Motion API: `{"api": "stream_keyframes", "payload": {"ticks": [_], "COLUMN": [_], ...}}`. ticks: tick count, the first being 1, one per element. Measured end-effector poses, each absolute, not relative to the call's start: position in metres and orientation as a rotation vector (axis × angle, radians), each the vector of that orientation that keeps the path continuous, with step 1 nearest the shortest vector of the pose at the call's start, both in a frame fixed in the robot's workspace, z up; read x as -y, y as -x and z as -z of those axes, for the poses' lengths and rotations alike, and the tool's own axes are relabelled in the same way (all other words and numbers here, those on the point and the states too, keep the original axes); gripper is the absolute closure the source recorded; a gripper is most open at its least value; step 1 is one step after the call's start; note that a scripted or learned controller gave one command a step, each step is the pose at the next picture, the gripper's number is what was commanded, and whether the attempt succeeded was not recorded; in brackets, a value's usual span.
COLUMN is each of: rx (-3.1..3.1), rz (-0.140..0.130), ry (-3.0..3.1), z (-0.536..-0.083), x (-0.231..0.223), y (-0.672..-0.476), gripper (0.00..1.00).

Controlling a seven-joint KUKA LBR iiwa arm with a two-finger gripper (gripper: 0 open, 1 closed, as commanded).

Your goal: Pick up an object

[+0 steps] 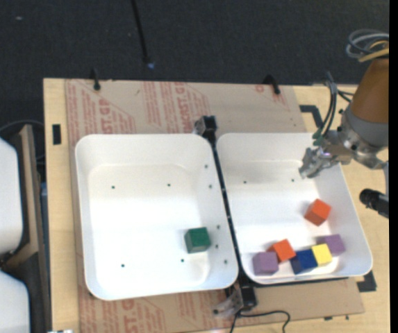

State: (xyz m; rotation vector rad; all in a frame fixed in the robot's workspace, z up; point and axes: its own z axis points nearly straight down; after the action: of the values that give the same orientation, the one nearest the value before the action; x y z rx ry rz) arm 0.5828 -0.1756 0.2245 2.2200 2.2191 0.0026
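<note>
On the surface (pixel 60 186) two shallow white bins sit side by side: the left bin (pixel 94 186) holds a single green cube (pixel 197 239) near its lower right corner, and the right bin (pixel 268 151) holds an orange cube (pixel 317 211) at mid-right plus a tight cluster along its near edge, made up of a purple cube (pixel 265 262), a second orange cube (pixel 283 249), a blue cube (pixel 302 261), a yellow cube (pixel 321 254) and another purple cube (pixel 333 243). The arm (pixel 371 109) reaches in from the right with its gripper (pixel 312 164) over the upper right part of the right bin, above the lone orange cube and apart from it; whether it is open or closed cannot be told.
</note>
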Motion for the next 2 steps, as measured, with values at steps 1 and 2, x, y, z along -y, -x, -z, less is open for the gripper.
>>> {"api": "stream_keyframes", "payload": {"ticks": [1, 2], "rx": [-2.225, -2.226], "rz": [-0.001, -0.001], "ry": [-2.218, -2.217], "z": [-0.22, -0.215], "x": [0.131, 0.075], "y": [-0.604, -0.619], "gripper": [1.0, 1.0]}}
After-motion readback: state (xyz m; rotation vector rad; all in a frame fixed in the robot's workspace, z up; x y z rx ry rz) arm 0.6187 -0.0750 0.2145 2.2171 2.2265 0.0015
